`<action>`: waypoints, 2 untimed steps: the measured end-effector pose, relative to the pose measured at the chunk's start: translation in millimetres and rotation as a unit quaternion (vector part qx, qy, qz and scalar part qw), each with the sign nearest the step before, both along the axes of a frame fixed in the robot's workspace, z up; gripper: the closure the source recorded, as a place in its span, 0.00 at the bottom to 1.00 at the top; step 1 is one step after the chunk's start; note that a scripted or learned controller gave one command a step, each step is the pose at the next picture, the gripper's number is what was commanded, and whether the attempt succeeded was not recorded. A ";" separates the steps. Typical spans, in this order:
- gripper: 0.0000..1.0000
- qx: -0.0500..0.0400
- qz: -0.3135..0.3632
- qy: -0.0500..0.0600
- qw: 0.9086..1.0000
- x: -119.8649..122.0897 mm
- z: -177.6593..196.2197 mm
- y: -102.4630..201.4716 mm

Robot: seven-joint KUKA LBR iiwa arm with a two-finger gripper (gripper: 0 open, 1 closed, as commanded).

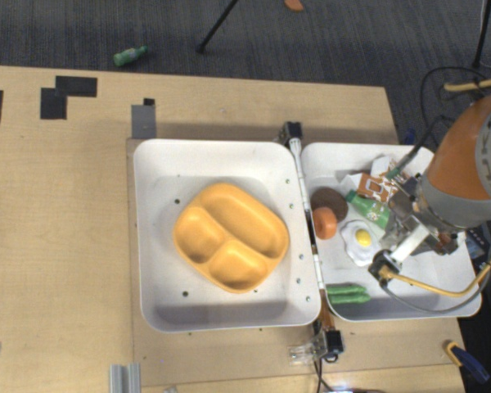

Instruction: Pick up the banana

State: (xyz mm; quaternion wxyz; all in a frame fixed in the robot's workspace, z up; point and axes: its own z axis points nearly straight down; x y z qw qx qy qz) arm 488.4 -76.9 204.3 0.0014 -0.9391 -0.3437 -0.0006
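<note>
Table (pixel 65 260) bearing two white bins. The grey-and-orange arm (pixel 466 166) hangs its tool (pixel 403 205) over the right bin (pixel 442 308); whether the tool is apart or together cannot be told. Well left of the tool, in the left bin (pixel 147 244): a yellow divided plate (pixel 229 236). Just left of the tool: a green packet (pixel 368 209), a fried egg (pixel 360 240), a brown ball (pixel 329 198). The banana's place cannot be told.

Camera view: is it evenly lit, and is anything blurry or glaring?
In the camera view, light is soft and even, with no harsh glare; the yellow plate casts only a faint shadow on the left bin; the arm looks slightly soft.
</note>
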 end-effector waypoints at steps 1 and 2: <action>0.00 0.000 0.000 0.000 1.000 -0.1 -0.1 0.0; 0.00 -0.001 0.057 -0.001 0.998 -1.2 11.2 17.0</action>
